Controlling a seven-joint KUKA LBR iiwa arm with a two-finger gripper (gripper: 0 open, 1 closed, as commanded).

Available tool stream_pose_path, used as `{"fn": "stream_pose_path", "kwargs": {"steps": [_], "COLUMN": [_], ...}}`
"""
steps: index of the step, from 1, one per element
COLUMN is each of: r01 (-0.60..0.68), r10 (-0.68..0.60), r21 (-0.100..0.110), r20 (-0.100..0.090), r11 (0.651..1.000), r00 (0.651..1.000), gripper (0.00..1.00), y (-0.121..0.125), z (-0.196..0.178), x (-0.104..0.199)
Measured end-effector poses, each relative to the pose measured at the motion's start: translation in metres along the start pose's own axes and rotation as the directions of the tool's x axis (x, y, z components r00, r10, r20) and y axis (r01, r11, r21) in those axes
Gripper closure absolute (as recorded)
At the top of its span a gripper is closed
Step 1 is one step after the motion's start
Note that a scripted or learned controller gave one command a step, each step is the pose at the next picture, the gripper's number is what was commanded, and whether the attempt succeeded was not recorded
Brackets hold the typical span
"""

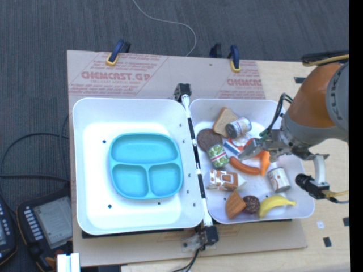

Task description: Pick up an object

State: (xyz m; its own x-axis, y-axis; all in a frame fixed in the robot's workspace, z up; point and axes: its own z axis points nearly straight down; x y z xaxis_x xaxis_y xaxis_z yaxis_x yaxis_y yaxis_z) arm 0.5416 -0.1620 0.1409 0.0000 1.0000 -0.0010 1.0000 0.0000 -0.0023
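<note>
My gripper (253,149) is low inside the right bin (295,109), near its middle, with the grey and orange arm coming in from the right. Just below it lie an orange carrot (245,166) and a short orange piece (264,161); whether it touches either is unclear. A small red, white and blue packet (231,148) lies to its left, and a silver can (239,127) rests above it. Nothing is visibly lifted.
The right bin also holds a bread slice (225,118), a brown cookie (208,137), a green round item (216,152), a small carton (223,179), a second can (278,179), a banana (275,204) and an orange wedge (234,205). A blue divided plate (146,166) sits in the left bin (91,123).
</note>
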Motion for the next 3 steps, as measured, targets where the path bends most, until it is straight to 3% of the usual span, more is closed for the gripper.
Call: {"fn": "stream_pose_path", "kwargs": {"steps": [1,2,3], "r01": [-0.002,-0.002,-0.002], "r10": [0.002,0.002,0.002], "r21": [-0.008,-0.012,-0.012], "r20": [0.003,0.003,0.003], "r11": [1.0,1.0,1.0], "r00": [1.0,1.0,1.0], "gripper": [0.0,1.0,1.0], "y": [-0.02,-0.019,-0.019], "z": [0.053,0.042,0.033], "x": [0.026,0.025,0.026]}}
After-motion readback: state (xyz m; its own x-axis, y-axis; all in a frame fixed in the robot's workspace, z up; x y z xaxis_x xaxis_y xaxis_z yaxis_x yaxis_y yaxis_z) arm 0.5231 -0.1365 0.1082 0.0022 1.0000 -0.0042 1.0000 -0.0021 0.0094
